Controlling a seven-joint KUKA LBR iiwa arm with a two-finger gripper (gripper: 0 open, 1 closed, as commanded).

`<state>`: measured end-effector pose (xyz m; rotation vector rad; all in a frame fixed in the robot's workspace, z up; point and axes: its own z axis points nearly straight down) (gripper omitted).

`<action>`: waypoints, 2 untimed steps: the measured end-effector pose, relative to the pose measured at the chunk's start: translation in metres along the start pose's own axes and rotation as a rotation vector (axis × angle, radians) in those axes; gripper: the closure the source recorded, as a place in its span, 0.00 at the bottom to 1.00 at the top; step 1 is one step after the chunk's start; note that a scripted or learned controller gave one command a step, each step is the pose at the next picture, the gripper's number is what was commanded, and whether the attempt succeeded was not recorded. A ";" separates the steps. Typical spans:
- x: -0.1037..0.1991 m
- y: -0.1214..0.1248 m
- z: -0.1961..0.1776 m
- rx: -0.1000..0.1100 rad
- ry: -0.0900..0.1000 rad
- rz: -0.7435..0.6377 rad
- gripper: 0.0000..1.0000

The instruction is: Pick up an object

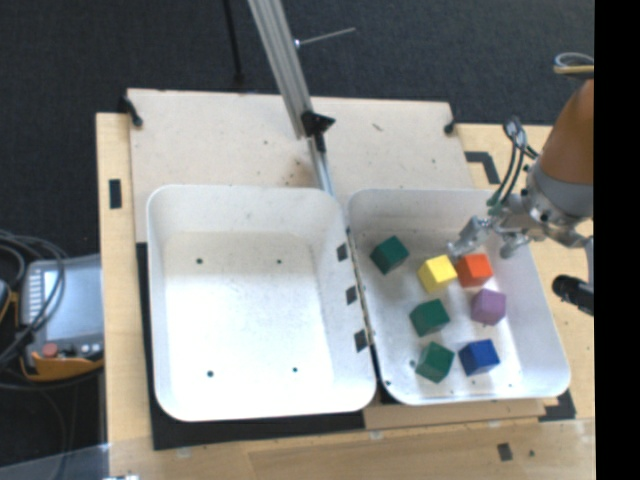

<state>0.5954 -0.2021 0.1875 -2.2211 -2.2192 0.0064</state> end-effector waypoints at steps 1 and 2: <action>-0.010 -0.005 0.049 -0.007 -0.002 0.000 0.00; -0.012 0.002 0.060 -0.028 -0.007 -0.003 0.00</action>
